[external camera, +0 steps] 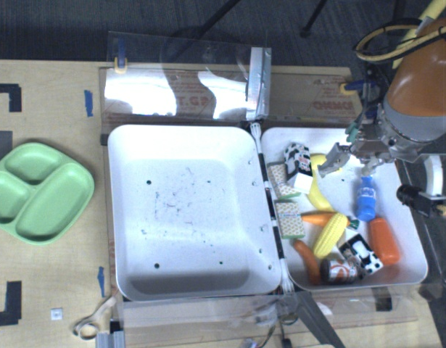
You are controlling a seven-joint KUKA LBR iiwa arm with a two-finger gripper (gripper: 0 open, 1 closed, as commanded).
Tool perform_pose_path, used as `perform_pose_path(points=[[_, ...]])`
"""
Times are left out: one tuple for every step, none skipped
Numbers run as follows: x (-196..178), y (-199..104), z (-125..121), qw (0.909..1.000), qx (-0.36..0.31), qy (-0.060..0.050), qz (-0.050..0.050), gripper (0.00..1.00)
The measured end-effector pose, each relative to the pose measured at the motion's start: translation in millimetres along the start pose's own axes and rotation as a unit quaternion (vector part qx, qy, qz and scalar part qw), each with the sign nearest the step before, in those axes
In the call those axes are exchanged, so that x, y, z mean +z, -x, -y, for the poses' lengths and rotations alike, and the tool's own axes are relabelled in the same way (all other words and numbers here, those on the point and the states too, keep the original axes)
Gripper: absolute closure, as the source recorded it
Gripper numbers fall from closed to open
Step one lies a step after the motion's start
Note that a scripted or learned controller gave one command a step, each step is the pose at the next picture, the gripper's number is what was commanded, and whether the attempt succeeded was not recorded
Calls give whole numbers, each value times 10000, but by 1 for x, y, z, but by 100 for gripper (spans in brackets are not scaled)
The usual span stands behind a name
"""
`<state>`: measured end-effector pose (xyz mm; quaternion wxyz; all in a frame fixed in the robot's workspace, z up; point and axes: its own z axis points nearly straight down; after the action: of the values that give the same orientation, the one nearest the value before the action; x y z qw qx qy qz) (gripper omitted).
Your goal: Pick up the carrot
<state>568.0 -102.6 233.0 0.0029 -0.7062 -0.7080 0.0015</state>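
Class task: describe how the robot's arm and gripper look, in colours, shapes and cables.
The arm is rounded, grey with a broad orange band above the wrist. Yellow and black cables loop beside it. The gripper is pale grey metal, small and angular.

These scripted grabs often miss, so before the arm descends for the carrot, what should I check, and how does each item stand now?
1. Carrot visible in right bin: ok.
2. Carrot free of clutter: not ok; the corn cob lies across it and the banana is beside it.
3. Gripper above carrot: not ok; it sits over the bin's far part.
4. Gripper carrying nothing: ok.
5. Blue bottle away from the carrot: ok.
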Motion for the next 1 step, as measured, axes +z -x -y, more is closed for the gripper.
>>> perform_pose_path(points=[[105, -6, 2, 9960, -895, 6, 1, 0]])
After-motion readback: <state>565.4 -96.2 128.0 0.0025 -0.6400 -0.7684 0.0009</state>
